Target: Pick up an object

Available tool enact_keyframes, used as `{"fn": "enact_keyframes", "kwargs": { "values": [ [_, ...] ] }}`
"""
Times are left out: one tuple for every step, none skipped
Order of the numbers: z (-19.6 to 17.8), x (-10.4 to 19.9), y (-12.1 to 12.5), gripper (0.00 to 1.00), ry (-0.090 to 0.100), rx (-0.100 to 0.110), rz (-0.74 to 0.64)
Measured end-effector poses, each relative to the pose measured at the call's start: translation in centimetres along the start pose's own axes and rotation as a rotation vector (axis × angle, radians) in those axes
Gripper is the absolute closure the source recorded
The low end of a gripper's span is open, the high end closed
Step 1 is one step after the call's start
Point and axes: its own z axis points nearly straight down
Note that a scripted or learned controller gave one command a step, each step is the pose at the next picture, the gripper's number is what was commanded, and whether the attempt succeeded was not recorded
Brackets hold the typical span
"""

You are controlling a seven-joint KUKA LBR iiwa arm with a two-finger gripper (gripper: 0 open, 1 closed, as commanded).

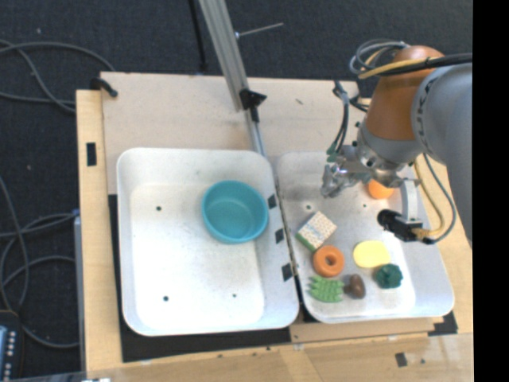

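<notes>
My gripper (336,180) hangs over the back part of the right bin (306,169), above bare bin floor. No object shows between its fingers. An orange ball (380,189) sits just right of it, partly hidden by the wrist. Closer to the front lie a speckled beige block (316,230), an orange ring (328,261), a yellow piece (371,254), a dark green piece (389,276), a brown piece (355,286) and a light green toothed piece (325,290).
A blue bowl (235,211) sits in the left bin (159,293). A metal pole (227,46) rises from behind the bins at a slant. Cables (421,213) hang from the wrist over the right bin's right side.
</notes>
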Motion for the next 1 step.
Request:
{"fn": "enact_keyframes", "kwargs": {
  "values": [
    [-3.99, -0.07, 0.18, 1.00, 0.000, 0.000, -0.003]
  ]
}}
